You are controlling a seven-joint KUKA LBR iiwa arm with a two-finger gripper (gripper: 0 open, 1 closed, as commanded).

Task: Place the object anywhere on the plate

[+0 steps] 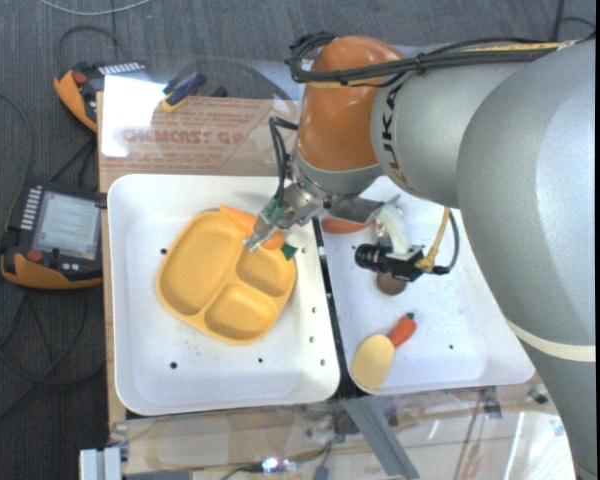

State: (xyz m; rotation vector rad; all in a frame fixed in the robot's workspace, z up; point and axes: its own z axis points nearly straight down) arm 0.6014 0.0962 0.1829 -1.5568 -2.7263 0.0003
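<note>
A yellow divided plate [225,273] lies in the left bin [150,368]. My gripper [261,234] hangs over the plate's far right rim, under the arm's orange band. An orange object with a green end [280,245] sits right at the gripper's tip on that rim, partly covered by the gripper. Whether it is in the gripper's hold or resting on the plate cannot be told. Another orange sliver [236,213] peeks out past the plate's far edge.
The right bin [460,358] holds a pale yellow rounded piece [373,360], a small orange-red piece [404,329], a brown lump [390,284] and a reddish item [345,225] half under the arm. A black fitting with cable [385,258] hangs above it. A cardboard sheet [195,138] lies behind the bins.
</note>
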